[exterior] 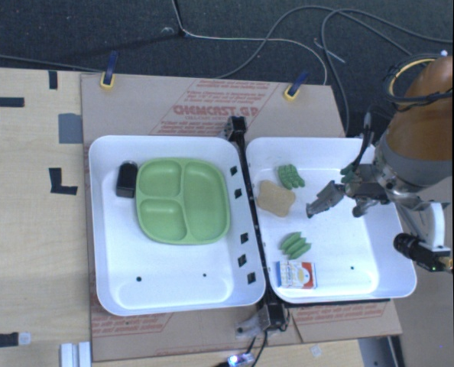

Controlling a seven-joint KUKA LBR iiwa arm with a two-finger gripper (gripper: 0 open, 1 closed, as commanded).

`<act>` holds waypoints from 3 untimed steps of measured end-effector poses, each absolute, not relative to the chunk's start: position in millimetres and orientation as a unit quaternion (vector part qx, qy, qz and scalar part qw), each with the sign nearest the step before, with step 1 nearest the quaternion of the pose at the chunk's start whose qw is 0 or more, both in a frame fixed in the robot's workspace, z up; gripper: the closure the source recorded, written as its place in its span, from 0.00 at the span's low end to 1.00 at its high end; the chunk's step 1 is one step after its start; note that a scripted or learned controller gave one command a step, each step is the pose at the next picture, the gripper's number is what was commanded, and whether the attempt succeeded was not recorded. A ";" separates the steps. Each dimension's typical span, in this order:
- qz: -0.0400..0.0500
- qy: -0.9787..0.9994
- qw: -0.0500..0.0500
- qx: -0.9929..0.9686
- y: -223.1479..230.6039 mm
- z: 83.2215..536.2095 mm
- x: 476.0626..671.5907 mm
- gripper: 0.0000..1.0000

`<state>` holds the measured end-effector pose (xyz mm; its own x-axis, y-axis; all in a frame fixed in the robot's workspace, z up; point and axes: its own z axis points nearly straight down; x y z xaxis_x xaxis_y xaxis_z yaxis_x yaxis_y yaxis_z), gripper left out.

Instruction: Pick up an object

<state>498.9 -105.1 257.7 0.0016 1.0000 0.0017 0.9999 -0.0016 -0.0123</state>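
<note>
The gripper (340,202) hung over the right bin (364,277), its two fingers spread apart with nothing between them. One finger (322,199) pointed toward nine o'clock, its dark tip close to the tan piece (276,198) but not touching it; the other finger (361,208) sat toward three o'clock of the first. Behind them, toward three o'clock, the grey wrist met the orange band (426,121) of the arm at the frame's right.

In the right bin, the tan piece lay near the divider, at nine o'clock from the gripper. A green pod bunch (290,177) lay just beside it at one o'clock. A second green bunch (295,245) lay at six o'clock from the tan piece, apart from it. A small carton (296,274), white with red and blue, sat at six o'clock from that bunch, near the bin's front rim.

In the left bin (166,277), a green tray (183,201) with three compartments lay flat. A black block (126,180) touched its nine o'clock edge.

Both bins rested on a cardboard sheet (212,105).
</note>
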 end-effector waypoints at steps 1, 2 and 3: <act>0.000 -0.708 0.001 -0.706 -104.9 263.0 500.9 0.00; 0.002 -0.707 0.003 -0.707 -106.5 202.8 492.0 0.00; 0.002 -0.707 0.002 -0.707 -108.6 153.3 499.7 0.00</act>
<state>499.7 -108.6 153.3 -0.0007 1.0000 0.0004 1.0000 0.0007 -0.0064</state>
